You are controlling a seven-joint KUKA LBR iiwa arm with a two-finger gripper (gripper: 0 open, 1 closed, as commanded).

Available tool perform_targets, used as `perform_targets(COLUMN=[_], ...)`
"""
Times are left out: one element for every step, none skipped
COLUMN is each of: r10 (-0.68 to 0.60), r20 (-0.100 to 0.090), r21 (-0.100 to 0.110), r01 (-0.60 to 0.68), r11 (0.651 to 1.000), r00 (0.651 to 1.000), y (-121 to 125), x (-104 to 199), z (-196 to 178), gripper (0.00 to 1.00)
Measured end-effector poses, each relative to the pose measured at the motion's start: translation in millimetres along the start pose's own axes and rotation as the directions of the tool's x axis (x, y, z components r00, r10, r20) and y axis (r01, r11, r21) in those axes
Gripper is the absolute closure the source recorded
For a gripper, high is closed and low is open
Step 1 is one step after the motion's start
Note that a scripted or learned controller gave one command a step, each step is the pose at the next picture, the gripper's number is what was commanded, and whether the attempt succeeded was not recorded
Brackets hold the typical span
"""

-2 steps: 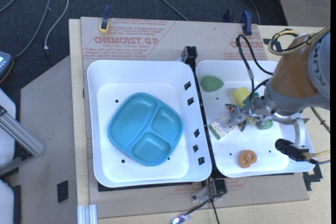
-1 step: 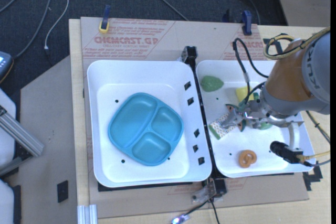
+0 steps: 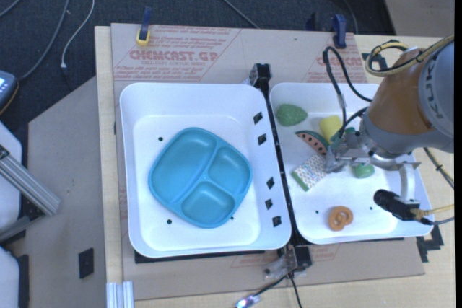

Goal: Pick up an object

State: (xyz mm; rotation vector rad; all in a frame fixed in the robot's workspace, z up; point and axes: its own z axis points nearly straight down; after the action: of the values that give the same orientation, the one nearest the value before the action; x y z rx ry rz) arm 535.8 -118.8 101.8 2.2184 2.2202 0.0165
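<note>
The right bin (image 3: pixel 317 227) holds several small objects: a green leaf-shaped piece (image 3: pixel 291 114), a yellow piece (image 3: pixel 330 126), a watermelon slice (image 3: pixel 313 140), a white speckled packet (image 3: pixel 310 172), a small green piece (image 3: pixel 362 170) and an orange pretzel-like piece (image 3: pixel 339 217). My gripper (image 3: pixel 339 157) hangs low over the middle of this bin, between the packet and the small green piece, just below the yellow piece. Nothing shows between it and the bin floor.
A blue divided plate (image 3: pixel 201 176) lies in the left bin (image 3: pixel 137 155). A black ridge with clips (image 3: pixel 268 148) separates the bins. The grey and orange arm (image 3: pixel 408 108) covers the right bin's far right side. Cables trail at the back right.
</note>
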Motion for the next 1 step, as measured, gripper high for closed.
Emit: perform_targets(r10=[0.000], r20=[0.007], r21=[0.003], r01=[0.000], r11=[1.000], r00=[1.000], y=[3.4], x=[-6.9], z=[-61.6], gripper=[1.00])
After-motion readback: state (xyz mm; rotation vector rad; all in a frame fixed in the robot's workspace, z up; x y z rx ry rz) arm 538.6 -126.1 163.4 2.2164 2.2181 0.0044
